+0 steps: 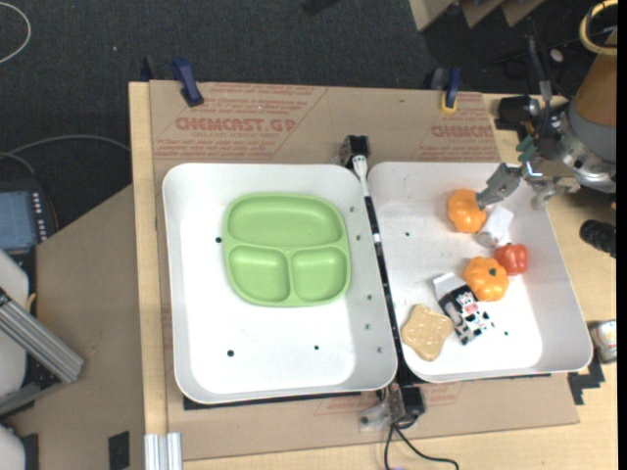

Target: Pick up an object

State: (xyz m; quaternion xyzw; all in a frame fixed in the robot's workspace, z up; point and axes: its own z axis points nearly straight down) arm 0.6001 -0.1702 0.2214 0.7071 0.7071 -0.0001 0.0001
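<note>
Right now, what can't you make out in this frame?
- End effector: fingers small and blurred over the right bin; open or shut unclear, as is any contact with the orange ball.
- Arm: cut off by the right edge.
- White item: partly behind the red piece, identity unclear.
- Black-and-white toy: too small to identify.

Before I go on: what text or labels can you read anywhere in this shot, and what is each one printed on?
"CHEMCAST GP", in red, on the brown protective sheet behind the left bin.
The same red print repeats on the sheet behind the right bin, partly cut off; the small lines under both are too blurred to read.
The black-and-white item in the right bin carries no legible text.
</note>
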